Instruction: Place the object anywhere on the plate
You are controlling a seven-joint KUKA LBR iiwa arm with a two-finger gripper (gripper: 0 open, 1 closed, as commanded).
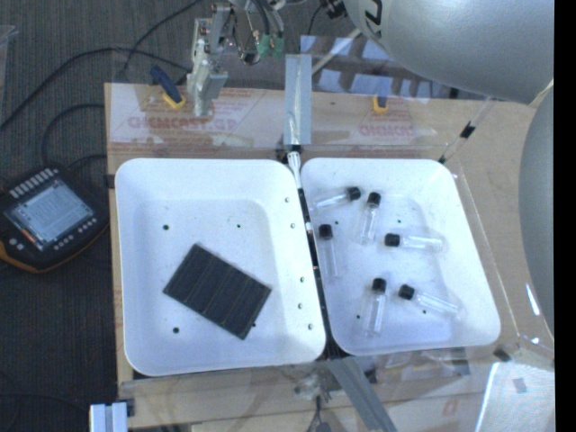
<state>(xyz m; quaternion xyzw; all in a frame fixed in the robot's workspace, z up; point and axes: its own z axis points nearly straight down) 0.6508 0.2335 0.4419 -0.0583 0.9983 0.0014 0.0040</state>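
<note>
Bench with two white bins: left bin holds the dark plate, right bin has six capped vials. Gripper parked high beyond the left bin, carrying nothing. Looks like pre-pick; next move: descend on one vial.
</note>
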